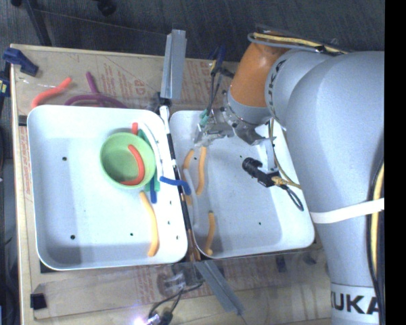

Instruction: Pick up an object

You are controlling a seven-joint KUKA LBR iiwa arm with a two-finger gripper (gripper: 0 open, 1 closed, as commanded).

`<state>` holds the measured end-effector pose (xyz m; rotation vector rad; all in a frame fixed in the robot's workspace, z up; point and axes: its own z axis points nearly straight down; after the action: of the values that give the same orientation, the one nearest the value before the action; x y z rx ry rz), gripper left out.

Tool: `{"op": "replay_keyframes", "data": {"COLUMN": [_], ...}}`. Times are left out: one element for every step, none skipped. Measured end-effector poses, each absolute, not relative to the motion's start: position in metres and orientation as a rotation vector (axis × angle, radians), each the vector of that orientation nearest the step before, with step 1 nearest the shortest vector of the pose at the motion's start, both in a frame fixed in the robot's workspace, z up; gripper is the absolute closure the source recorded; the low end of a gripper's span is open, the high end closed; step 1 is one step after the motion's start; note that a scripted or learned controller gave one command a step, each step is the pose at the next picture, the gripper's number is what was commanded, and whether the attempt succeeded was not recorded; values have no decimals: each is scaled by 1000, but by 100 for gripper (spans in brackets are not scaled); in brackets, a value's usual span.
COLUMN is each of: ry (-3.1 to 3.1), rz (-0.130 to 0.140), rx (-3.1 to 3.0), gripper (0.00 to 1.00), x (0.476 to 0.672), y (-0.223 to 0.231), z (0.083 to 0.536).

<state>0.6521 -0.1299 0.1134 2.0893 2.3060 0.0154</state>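
Gripper low over the far left corner of the right bin; jaw state cannot be determined.

The two-finger gripper (210, 128) on the grey arm with the orange wrist band (257, 73) sits at the far left corner of the right shallow white bin (257, 229); whether it holds anything cannot be told. Just beside it, along that bin's left edge, lies a curved orange strip (201, 171), and a second short orange piece (210, 230) lies near the near left corner. The left shallow white bin (68, 202) carries a round green plastic bowl (126, 160) near its far right corner, with a red curved piece (137, 160) inside it. A long orange curved strip (152, 225) lies along that bin's right edge, and a small blue piece (170, 180) rests at the rim between the bins.
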Motion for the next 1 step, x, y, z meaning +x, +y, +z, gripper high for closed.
{"op": "replay_keyframes", "data": {"ry": [2306], "rz": [15], "rx": [2089], "gripper": [0], "x": [652], "y": [-130], "z": [113]}}
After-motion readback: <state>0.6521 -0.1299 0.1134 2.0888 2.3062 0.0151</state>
